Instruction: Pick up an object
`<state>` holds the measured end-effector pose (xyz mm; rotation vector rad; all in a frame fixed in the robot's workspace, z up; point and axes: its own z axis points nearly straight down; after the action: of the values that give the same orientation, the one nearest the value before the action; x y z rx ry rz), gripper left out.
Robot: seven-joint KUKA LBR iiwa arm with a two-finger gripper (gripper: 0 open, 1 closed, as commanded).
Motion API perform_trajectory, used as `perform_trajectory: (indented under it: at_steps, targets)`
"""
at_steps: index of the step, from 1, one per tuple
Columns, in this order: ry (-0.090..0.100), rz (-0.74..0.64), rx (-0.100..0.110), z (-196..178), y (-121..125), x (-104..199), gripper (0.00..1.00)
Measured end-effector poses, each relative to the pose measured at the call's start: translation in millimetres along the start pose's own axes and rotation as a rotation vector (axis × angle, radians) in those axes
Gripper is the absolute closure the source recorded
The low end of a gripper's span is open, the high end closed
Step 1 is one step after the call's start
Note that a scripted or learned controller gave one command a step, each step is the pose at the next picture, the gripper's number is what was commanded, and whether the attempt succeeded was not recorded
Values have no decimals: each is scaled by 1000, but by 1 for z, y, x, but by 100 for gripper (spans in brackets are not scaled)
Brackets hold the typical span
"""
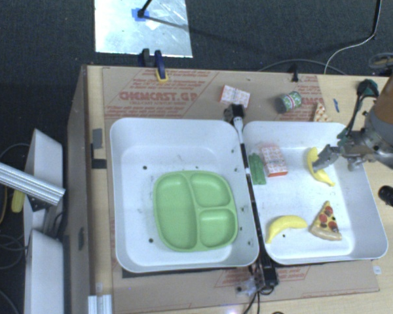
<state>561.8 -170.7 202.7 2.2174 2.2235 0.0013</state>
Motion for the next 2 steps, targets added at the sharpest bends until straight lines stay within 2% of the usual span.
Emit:
perform_trajectory:
  at_steps: [1,2]
  targets:
    - [1,-2,2,64,66,-12,0]
    - [0,2,1,119,67,-34,0]
